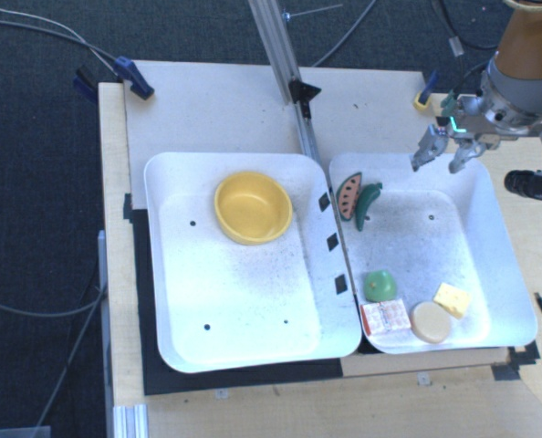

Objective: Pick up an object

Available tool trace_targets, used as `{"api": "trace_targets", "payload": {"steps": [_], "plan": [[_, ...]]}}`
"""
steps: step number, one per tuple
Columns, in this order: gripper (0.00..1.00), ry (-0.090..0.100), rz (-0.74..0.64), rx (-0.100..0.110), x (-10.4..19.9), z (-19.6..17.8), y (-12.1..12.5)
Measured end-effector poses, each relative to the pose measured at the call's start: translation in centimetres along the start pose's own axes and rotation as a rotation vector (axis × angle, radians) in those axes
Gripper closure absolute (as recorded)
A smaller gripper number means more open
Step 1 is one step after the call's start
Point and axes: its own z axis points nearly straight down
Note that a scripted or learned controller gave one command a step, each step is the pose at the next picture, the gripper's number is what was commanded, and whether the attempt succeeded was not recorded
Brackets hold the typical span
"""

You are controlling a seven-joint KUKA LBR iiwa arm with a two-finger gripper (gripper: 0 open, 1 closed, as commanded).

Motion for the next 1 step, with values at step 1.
{"api": "trace_targets", "payload": {"steps": [1], "plan": [[0.0, -0.001, 0.0, -0.005, 0.0, -0.28, 0.09]]}}
